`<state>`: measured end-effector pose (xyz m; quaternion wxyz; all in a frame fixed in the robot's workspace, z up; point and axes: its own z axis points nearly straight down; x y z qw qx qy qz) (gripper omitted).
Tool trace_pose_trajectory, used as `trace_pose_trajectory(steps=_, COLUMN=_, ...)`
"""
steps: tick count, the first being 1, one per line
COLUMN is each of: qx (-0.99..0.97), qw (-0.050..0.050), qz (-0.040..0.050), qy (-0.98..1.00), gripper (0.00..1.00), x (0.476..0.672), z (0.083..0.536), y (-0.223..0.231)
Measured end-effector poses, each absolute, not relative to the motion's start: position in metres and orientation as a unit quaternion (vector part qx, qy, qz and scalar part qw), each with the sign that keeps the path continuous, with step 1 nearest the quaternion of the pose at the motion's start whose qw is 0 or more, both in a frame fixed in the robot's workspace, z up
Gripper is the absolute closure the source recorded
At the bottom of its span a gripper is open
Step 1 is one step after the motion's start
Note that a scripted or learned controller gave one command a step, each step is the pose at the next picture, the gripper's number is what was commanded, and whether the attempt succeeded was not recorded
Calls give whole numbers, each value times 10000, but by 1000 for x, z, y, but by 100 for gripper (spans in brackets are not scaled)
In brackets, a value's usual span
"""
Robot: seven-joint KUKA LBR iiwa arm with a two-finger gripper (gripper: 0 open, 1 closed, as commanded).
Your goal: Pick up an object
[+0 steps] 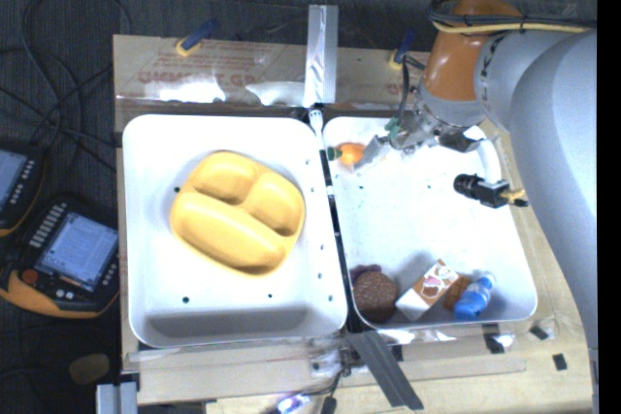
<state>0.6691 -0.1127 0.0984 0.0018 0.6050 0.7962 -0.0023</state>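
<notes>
Now | arm (543, 102) reaches from right | tool (374, 152) low beside orange object (349, 152) | grip unclear

Grey arm with orange band (505, 63): cut off by the right edge; its bulk hides the right bin's far right rim.
Two-finger gripper (367, 153): fingertips too small and blurred to tell their spacing.
Small orange object (349, 151): partly hidden beside the gripper tip; shape unclear.
Small white carton with a printed picture (431, 289): print too small to read.
Orange-and-black handheld pendant (60, 259): screen text unreadable; its neighbour is cut off by the left edge.
Grey metal bracket at the bench front (393, 381): runs out at the bottom edge.
</notes>
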Motion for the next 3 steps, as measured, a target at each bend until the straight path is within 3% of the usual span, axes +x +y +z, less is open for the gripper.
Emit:
trace_pose_trajectory(steps=1, qx=6828, qw=3, qz=-9, qy=7306, gripper=0, x=669, z=187, y=-70)
trace_pose_trajectory(steps=2, qx=7248, qw=-12, qz=-9, qy=6890, gripper=0, x=643, z=183, y=-87)
trace_pose_trajectory(steps=3, qx=7132, qw=38, qz=27, qy=7009, gripper=0, x=635, z=89, y=-100)
